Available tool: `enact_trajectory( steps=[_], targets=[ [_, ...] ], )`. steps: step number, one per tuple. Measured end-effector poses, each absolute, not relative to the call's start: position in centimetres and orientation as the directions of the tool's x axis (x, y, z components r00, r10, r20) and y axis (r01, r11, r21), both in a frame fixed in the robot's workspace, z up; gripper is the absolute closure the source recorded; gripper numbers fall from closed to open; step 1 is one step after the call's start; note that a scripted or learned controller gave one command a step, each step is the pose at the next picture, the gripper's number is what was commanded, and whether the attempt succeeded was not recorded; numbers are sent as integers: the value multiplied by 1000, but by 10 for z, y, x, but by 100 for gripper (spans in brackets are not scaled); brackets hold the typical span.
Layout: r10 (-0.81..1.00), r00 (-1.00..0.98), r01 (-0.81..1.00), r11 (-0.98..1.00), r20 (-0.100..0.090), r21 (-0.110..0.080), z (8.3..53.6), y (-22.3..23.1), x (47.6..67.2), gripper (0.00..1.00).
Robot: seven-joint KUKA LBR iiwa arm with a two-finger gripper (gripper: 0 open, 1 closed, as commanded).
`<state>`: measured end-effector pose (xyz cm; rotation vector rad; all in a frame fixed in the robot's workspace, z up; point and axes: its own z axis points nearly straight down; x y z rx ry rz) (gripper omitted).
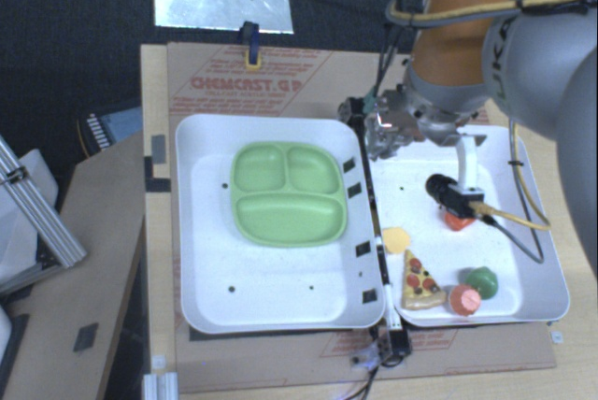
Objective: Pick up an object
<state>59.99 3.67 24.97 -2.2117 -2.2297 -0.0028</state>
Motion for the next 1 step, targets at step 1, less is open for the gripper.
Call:
enact_trajectory(
  steps=[1],
  targets=[
    [1000, -10, 1000, 10, 2, 0, 242, 91, 586, 100]
  ],
)
